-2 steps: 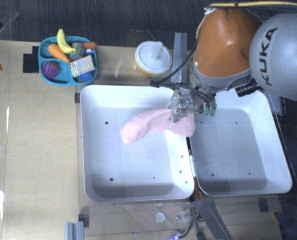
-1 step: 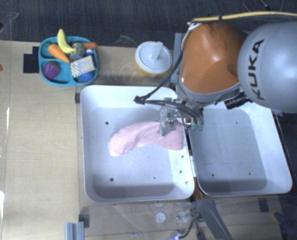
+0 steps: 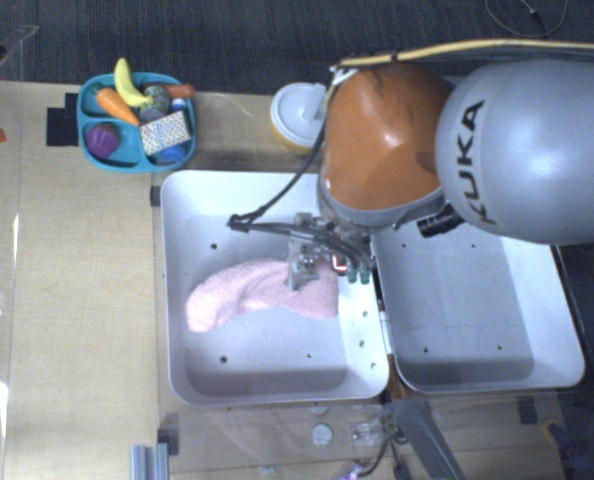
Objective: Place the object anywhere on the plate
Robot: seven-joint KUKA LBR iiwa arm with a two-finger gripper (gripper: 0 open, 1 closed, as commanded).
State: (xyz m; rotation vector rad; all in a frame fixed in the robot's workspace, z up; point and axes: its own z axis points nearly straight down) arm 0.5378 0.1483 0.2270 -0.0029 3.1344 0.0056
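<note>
Blue sectioned plate [image 3: 127, 160] with toy food sits at the surface's far left corner. Pink cloth [image 3: 247, 293] lies in the left bin [image 3: 177, 268], long axis running left to right, right end under the tool [image 3: 307, 268]. Cannot tell the tool's state. Plate lies well left and farther back from the tool

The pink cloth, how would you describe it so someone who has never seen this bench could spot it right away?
Find the two shallow white bins side by side and take the left bin. On its floor, just under the gripper, lies the pink cloth, a soft crumpled shape. It is the one pink, floppy thing among hard white surfaces.
</note>
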